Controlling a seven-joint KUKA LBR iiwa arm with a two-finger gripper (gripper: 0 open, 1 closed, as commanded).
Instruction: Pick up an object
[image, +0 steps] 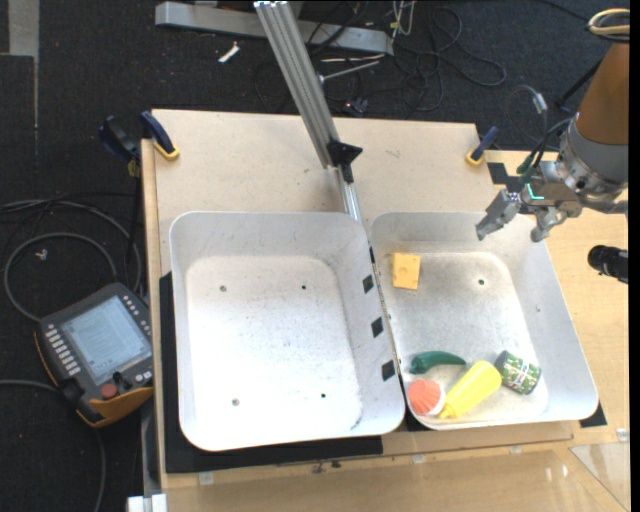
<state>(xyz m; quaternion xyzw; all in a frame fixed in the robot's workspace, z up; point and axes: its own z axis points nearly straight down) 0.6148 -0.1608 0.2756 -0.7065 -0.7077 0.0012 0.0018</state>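
While the gripper (517, 221) hangs open and holds nothing above the far right corner of the right bin (560, 330), the yellow block (406, 271) lies by the bin's far left side, well apart.

Dark, speckled black carpet floor (70, 150) spreads across the left and top, with loose black cables (440, 50) snaking over it up near the back. A pale tan wooden worktop (260, 160) sits in the middle, blue-and-yellow clamps (155, 135) gripping its far corners. A slanted grey aluminium strut (300, 80) runs down from the top to the worktop. On the floor at left lies a grey-and-orange handheld control pendant (95, 350), its screen lit pale. The light is even and bright.
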